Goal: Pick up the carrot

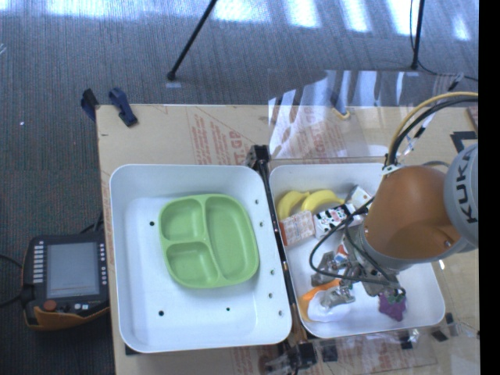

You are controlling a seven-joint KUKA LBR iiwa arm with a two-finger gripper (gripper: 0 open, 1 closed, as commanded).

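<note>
Orange is the colour to watch: the carrot [314, 294] lies low in the right bin [426, 307], near that bin's front-left corner, a curved orange sliver with a pale item partly over it, so its full length is hard to read. Just above it hangs the gripper [349, 276], tucked under the arm's big orange band [406, 213], and with cables and dark hardware crowding it I cannot tell what state it is in or whether it has hold of anything. That orange band hides much of the right bin's middle. Toward the bin's back-left sit two yellow banana-like pieces [306, 202], a small printed box [298, 227] beside them, and a purple thing [392, 305] peeks out near the bin's front, its shape unclear. Left of the right bin is the left bin [133, 287], holding a green divided tray [208, 239]. Both rest on a pale board bench [180, 135]; grey carpet [47, 69] lies beyond, and a handheld control pendant [66, 280] sits on the floor.
</note>
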